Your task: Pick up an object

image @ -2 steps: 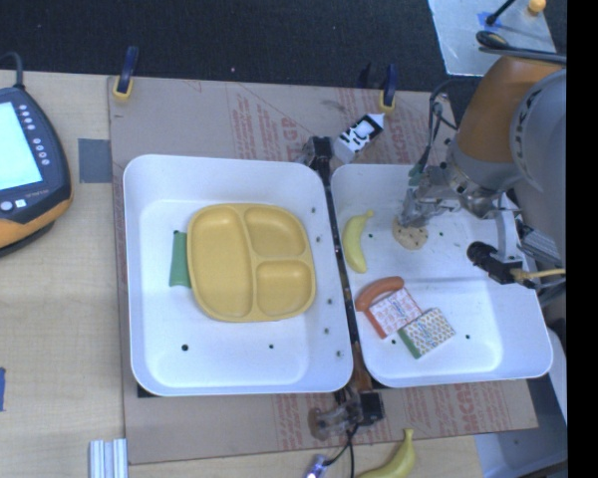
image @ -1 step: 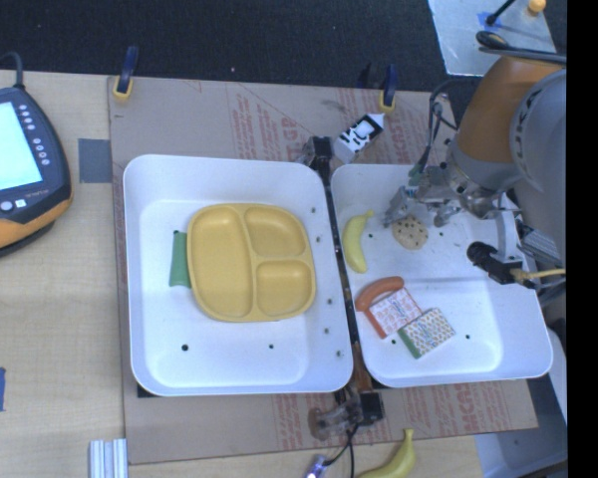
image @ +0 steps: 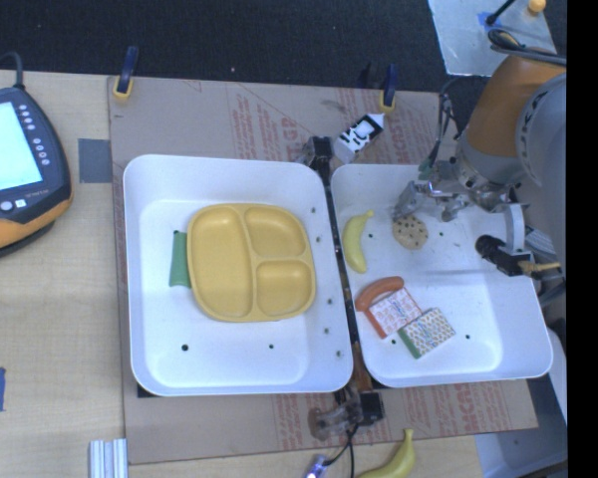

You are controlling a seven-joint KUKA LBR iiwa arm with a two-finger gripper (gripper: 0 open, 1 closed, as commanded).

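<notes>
A light wooden bench (image: 50, 317) holds a big sheet of brown cardboard (image: 229, 118), clipped down at the far edge by a blue and yellow clamp (image: 127, 73) and another clamp (image: 388, 88). Two white bins sit on the cardboard, side by side. Past the bench the floor is dark.

The grey arm (image: 533, 137) with its orange band comes in over the right bin (image: 478, 357). Its gripper (image: 429, 199) hangs low over the far part of that bin. The metal fingers are small and blurry, so I cannot tell if they are apart or together. Nothing can be seen held between them.

A round cookie (image: 410, 232) lies in the bin just below the gripper, very near it. I cannot tell if they touch. A yellow banana (image: 355, 242) lies a bit to the left of the gripper, by the bin's wall. Nearer the camera than the gripper lie a red sausage-shaped toy (image: 377, 289), a red and white card (image: 395, 312) and a green patterned packet (image: 426, 333), all close together.

The left bin (image: 159, 366) is well away from the gripper. It holds a yellow tray (image: 249, 262) with three parts, and a green thing (image: 179, 259) peeks out from under its left side.

Far left of the gripper, a screen pad (image: 15, 167) with an orange edge rests on the bench. Another banana (image: 399, 458) lies on the cardboard at the near edge.
</notes>
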